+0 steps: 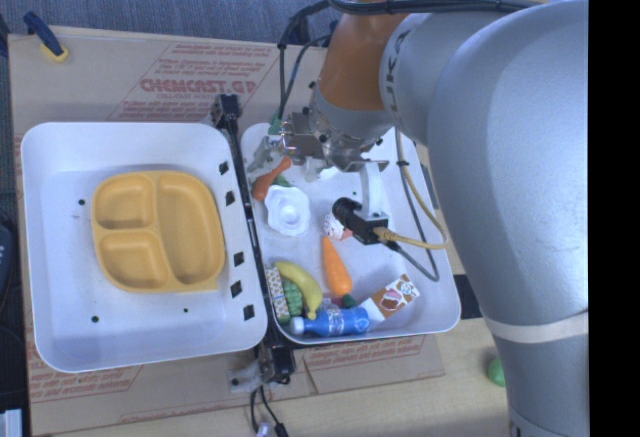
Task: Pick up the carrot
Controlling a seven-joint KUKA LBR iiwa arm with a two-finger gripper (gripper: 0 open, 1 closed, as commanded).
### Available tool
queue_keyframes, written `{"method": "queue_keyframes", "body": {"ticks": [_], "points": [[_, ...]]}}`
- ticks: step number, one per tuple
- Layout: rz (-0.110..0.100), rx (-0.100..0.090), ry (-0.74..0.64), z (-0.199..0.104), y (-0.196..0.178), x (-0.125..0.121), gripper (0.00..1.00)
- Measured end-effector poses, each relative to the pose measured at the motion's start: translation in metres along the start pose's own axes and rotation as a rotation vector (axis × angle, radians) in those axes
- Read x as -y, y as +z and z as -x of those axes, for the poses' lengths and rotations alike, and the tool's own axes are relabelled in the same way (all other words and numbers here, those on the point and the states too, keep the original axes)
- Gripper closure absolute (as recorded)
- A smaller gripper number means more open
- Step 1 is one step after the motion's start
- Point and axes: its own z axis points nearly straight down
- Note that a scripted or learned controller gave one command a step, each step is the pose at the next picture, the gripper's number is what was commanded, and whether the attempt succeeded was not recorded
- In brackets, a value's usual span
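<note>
**Camera view (fixed above, looking down at a slant)**

1. Tabletop: covered by a printed cardboard sheet, with two shallow white bins side by side on it.
2. Left bin: held a yellow divided plate near its middle.
3. Right bin: held the loose clutter, most of it gathered toward the near wall.
4. Carrot: orange, it lay flat on the floor of the right bin, in the near half, running far to near. A banana lay just beside it on the left. A blue bottle rested along the near wall, and a small printed carton sat near on the right. The carrot's top was uncovered, so a grasp from above looked feasible.
5. Pincer: hung over the far-left corner of the right bin, well apart from the carrot. Wrist hardware masked it, so I could not tell whether it was spread or pressed together, and nothing was seen in its grip. It hovered near a white cup and a second orange piece (possibly another carrot; too small to tell).
6. Arm: grey with an orange band, it reached in from the right.
7. Status: the pickup was judged not yet made.
</note>
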Motion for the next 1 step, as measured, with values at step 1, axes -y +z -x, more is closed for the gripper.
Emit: {"method": "queue_keyframes", "body": {"ticks": [1], "points": [[0.006,0.001,-0.493,0.0491,-0.0012,-0.0274,0.0]]}}
